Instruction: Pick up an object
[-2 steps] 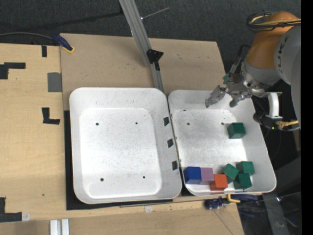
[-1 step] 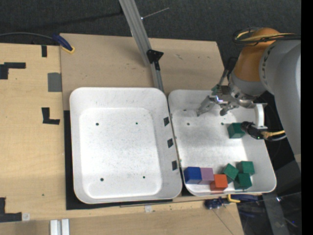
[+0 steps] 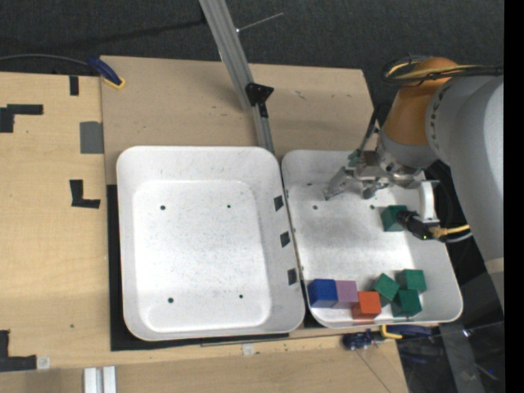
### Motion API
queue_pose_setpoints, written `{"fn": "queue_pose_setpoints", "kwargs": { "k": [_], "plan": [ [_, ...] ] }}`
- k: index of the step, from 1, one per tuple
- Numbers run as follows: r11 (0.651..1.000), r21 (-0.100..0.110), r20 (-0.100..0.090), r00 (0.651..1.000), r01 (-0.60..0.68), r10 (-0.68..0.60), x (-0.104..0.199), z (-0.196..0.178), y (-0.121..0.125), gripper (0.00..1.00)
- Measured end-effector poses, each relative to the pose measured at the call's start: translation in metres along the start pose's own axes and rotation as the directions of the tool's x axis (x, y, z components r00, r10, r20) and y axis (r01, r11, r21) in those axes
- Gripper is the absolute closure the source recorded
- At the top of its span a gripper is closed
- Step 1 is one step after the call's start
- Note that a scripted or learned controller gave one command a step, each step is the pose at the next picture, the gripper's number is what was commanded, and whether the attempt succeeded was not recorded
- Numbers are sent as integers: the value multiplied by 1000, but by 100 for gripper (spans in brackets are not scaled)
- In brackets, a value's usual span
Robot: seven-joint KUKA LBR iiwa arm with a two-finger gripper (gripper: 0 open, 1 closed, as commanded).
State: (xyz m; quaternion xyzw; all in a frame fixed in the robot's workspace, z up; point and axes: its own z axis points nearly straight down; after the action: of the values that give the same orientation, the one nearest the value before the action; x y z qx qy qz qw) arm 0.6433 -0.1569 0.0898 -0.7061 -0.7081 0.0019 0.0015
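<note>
The pincer (image 3: 348, 185) hangs over the upper part of the right bin (image 3: 327, 244), its two thin fingers (image 3: 336, 187) spread wide apart, pointing toward eight o'clock, with nothing between them. They reach down toward bare bin floor near the bin's top rim. Behind the pincer, at two o'clock, the orange band (image 3: 409, 109) and the grey arm (image 3: 471, 146) rise toward the right.

At four o'clock from the pincer, near but clear of it, lies a dark green block (image 3: 395, 218) by the bin's right wall. The other blocks sit well apart from the pincer, at six o'clock, crowded along the bin's lower edge: a blue block (image 3: 322, 292), a purple block (image 3: 346, 291) touching it, an orange block (image 3: 368, 303) just beside that, and three green blocks (image 3: 401, 291) clustered at the lower right corner.

At nine o'clock, the left bin (image 3: 205, 236) lies side by side with the right one. A metal rail (image 3: 233, 51) runs slantwise from the top edge down to the seam between the bins.
</note>
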Motion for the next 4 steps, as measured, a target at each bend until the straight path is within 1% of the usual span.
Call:
{"fn": "queue_pose_setpoints", "kwargs": {
  "k": [1, 2, 3, 4],
  "plan": [
    [1000, -3, 1, 1000, 1, -1, 1, -12, 1, 100],
    [1000, -9, 1, 1000, -2, 2, -7, -71, -2, 100],
    [1000, -10, 0, 1000, 0, 0, 4, -127, -2, 100],
    [1000, -11, 1, 1000, -1, 1, 4, -180, -1, 100]
  ]
}}
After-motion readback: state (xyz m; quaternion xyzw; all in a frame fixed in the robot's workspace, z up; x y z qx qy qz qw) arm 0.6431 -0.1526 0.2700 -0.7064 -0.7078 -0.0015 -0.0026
